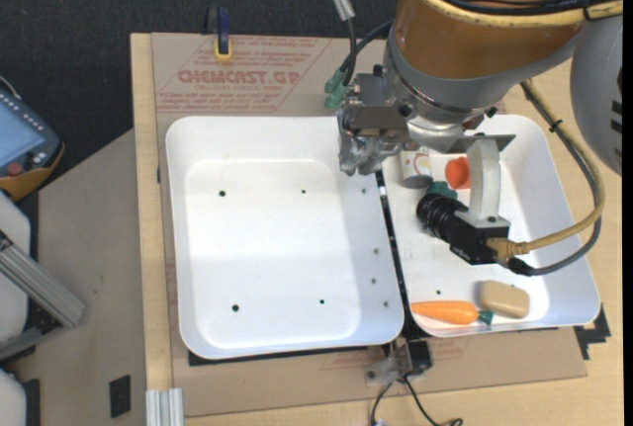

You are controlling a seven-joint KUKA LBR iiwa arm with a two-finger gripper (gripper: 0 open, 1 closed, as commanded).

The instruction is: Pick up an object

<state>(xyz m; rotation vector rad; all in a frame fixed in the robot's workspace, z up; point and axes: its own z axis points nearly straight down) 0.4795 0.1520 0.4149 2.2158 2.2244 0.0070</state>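
Fingers [353,157] hang over the far end of the ridge between the two white bins, and from the camera view we cannot tell whether they are parted or closed. Our likeliest target, the orange carrot [447,313], lies flat at the near edge of the right-hand bin [549,167], just beside a tan block [503,298]. We judge it light, stiff and smooth, so probably slippery. We would grip across its thicker middle, not the tapered tip.
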